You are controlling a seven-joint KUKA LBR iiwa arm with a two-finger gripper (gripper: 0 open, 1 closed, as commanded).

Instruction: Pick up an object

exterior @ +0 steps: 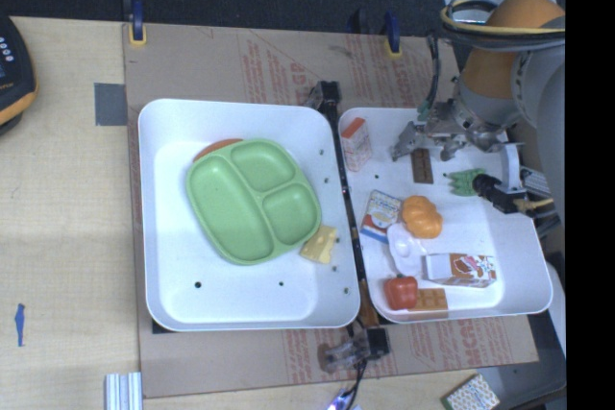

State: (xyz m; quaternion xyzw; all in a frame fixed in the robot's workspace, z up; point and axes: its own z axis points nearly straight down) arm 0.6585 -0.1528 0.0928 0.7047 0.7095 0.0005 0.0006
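Observation:
My gripper [424, 145] hangs low over the far part of the right bin [534, 295], reaching in from the right. Just in front of it lies a small brown bar [422, 168], and I cannot tell whether they touch. A green leafy piece [465, 180] lies to the gripper's right. Nearer the front are an orange fruit [421, 216], a printed packet [382, 206], a white scoop [405, 251], a brown-and-white carton [460, 270], a red pepper [402, 289] and a tan wafer [430, 301]. A small red-topped carton [356, 141] stands at the far left of this bin.
The left bin [173, 293] holds a green divided plate [253, 199] with an orange-red thing [217, 148] peeking out behind it, and a yellow wedge [320, 246] by its right wall. Clamps hold the brown board beneath both bins.

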